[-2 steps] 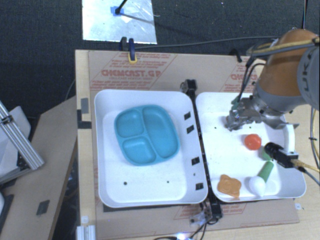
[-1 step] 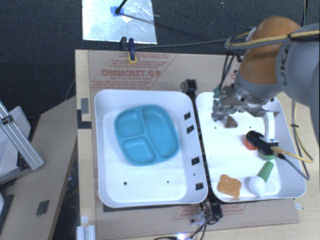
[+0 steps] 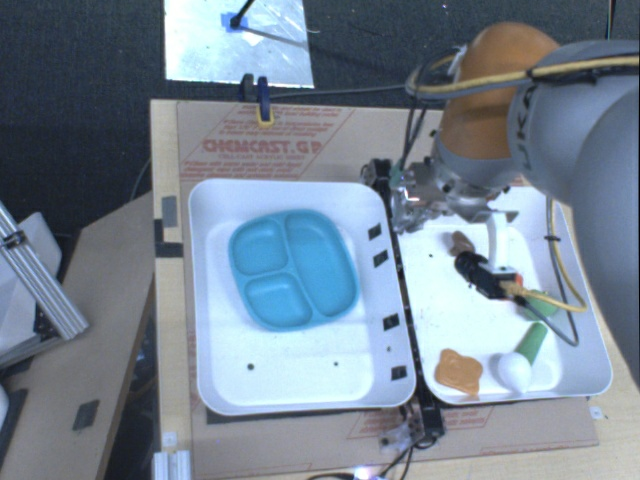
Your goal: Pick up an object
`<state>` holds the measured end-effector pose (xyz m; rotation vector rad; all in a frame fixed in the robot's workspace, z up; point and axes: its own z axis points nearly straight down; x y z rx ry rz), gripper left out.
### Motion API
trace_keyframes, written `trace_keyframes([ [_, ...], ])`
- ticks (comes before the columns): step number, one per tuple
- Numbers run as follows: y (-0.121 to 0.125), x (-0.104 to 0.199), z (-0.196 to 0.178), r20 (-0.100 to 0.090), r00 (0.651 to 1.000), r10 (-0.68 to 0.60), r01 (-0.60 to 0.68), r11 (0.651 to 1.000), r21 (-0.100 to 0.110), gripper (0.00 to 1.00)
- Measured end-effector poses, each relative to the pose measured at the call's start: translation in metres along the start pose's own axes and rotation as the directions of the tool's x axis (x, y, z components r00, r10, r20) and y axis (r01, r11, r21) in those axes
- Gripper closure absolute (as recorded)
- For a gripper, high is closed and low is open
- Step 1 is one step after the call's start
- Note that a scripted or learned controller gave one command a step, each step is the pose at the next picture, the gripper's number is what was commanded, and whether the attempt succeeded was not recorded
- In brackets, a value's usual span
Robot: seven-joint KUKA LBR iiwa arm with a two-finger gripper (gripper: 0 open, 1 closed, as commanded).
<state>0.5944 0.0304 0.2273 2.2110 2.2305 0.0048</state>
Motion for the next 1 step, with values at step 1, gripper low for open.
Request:
trace_keyframes([
  [1, 0.0222, 0.0480, 0.0107, 0.000, 1.000, 0.000, 0.000, 1.000, 0.000, 1.00],
])
